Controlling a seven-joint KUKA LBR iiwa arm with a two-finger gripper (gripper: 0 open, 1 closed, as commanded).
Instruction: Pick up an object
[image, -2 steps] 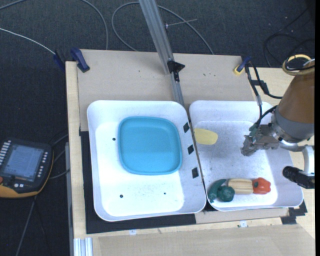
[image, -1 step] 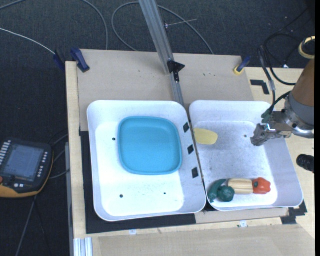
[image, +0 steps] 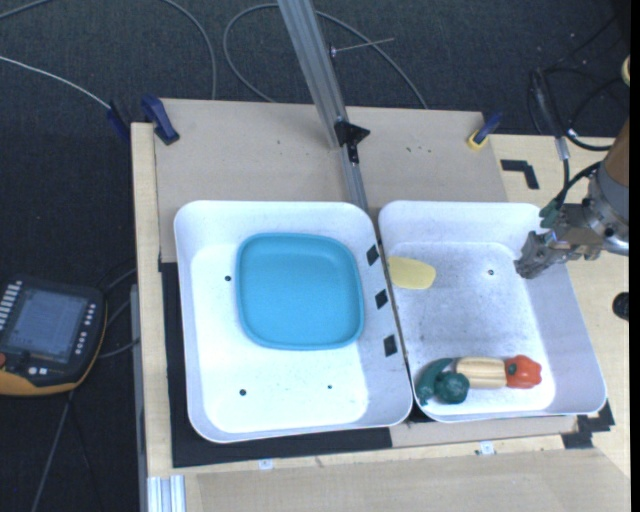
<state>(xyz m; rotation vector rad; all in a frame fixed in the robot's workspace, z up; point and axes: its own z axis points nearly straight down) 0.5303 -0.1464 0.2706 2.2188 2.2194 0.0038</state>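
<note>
Gripper sits over the right edge of the right bin, at the end of the arm reaching in from the right. Fingers point down-left toward the bin floor; whether they are released or clenched cannot be told at this size, and nothing is seen between them.

Candidate objects, all in the right bin:
1. Yellow piece, lying against the left wall, well apart from the gripper.
2. Green item, at the near wall.
3. Tan item, touching the green one on its right.
4. Red item, at the tan item's right end.

Items 2 to 4 form 1 row along the near wall, apart from the gripper.

Left bin carries a blue plate near its middle. Both bins rest on the desk.

Progress: judged at the start. No object is lifted; all 4 rest on the bin floor. Remaining, by my judgement: travel to 1 object, descent, closure, lift. The row against the wall may handle poorly, since the items crowd each other.

Markings: no brand, label or writing can be read. A handheld pendant lies left of the desk; its screen is too small to read.
</note>
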